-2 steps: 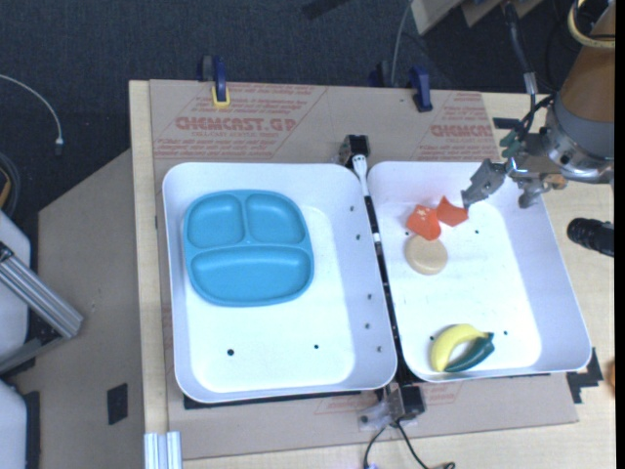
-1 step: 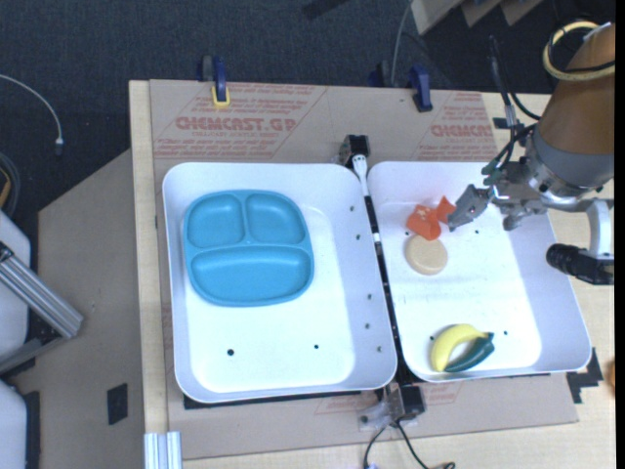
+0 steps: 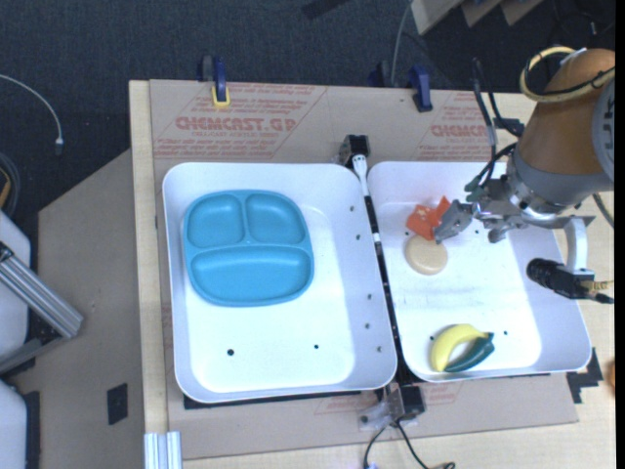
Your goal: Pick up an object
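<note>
Gripper reaching into the right bin

The gripper (image 3: pixel 451 225) is low by the orange piece (image 3: pixel 426 220) and the disc (image 3: pixel 427 256), probably to grasp; its state I cannot tell.

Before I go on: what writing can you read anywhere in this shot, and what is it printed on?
"CHEMCAST G.P" in red print, on the brown board behind the left bin.
"CHEMCA...", the same red print, on the board behind the right bin; the rest is cut off by the arm.
Smaller red lines under both marks are too blurred to read.
The blue tray carries no legible text.
</note>
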Motion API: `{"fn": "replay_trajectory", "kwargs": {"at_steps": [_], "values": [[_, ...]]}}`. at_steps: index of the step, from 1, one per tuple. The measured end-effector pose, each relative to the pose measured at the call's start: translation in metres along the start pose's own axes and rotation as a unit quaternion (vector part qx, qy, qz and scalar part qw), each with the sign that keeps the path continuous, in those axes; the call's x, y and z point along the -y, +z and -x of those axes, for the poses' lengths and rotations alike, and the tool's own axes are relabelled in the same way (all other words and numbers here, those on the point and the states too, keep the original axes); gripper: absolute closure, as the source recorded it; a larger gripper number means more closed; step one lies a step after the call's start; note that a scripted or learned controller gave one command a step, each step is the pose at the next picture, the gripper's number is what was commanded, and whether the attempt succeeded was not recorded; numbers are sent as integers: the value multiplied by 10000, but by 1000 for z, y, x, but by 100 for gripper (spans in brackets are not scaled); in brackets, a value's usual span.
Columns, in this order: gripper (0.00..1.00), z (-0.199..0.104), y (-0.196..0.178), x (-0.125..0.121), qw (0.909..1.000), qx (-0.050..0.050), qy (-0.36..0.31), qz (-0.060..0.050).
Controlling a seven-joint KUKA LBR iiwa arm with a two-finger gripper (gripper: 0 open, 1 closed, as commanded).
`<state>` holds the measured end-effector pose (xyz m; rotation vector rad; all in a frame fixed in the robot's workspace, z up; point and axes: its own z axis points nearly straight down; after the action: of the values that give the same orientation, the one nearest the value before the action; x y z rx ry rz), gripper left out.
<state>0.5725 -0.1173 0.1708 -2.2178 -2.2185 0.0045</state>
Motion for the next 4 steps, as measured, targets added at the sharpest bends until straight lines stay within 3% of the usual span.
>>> {"fn": "replay_trajectory", "kwargs": {"at_steps": [1, 2, 4], "values": [[0, -9, 59, 4, 10000, -6, 0, -12], [100, -8, 45, 2, 10000, 8, 6, 31], [100, -2, -47, -5, 10000, 15, -3, 60]]}}
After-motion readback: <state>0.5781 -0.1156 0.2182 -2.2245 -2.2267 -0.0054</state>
